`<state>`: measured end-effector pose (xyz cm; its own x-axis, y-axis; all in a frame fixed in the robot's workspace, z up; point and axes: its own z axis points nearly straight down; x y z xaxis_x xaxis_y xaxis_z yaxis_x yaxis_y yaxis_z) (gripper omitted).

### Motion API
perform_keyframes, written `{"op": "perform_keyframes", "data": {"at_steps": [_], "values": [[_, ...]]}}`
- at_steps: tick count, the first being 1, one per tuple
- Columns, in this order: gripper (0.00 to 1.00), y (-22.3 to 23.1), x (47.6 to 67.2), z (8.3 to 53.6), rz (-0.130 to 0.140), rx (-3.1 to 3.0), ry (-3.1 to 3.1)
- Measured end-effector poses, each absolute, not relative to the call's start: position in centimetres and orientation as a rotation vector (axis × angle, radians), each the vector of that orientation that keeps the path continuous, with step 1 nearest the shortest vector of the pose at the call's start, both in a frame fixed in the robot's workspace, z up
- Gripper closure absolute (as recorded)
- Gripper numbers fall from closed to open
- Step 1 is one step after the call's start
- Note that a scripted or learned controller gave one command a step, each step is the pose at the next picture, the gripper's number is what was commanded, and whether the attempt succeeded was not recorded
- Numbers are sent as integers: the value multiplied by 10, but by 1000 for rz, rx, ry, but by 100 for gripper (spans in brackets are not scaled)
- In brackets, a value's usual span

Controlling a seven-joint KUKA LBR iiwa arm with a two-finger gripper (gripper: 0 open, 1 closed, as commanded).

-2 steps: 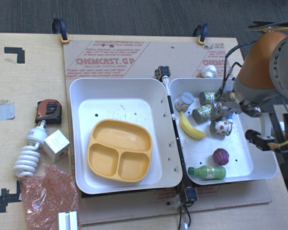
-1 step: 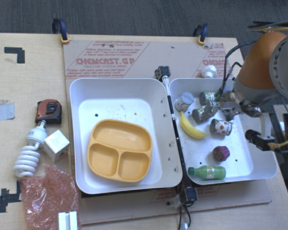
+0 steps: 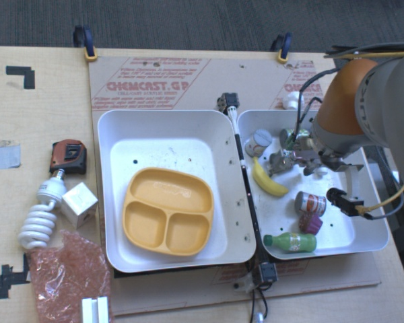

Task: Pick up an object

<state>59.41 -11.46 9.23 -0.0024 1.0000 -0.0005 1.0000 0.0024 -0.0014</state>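
The right bin [image 3: 370,237] holds a yellow banana [image 3: 268,182], a red and silver can [image 3: 311,202], a green bottle [image 3: 291,242] lying on its side, a small purple thing [image 3: 310,224] and a round grey lid [image 3: 261,140]. My gripper [image 3: 286,160] hangs low over the back of this bin, just right of the banana's upper end and beside the lid. The grey arm with its orange band [image 3: 343,99] covers the bin's back right part.
The left bin [image 3: 114,180] holds a yellow divided plate [image 3: 167,210]. Left of the bins lie a tape measure [image 3: 68,157], a spiral light bulb [image 3: 42,210], a white cube [image 3: 79,200] and a pink bag [image 3: 64,274].
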Motion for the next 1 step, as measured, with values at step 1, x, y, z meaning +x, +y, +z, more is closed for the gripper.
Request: {"op": "perform_keyframes", "data": {"at_steps": [1], "values": [[100,-115,595,102,1,-2219,-2225]]}}
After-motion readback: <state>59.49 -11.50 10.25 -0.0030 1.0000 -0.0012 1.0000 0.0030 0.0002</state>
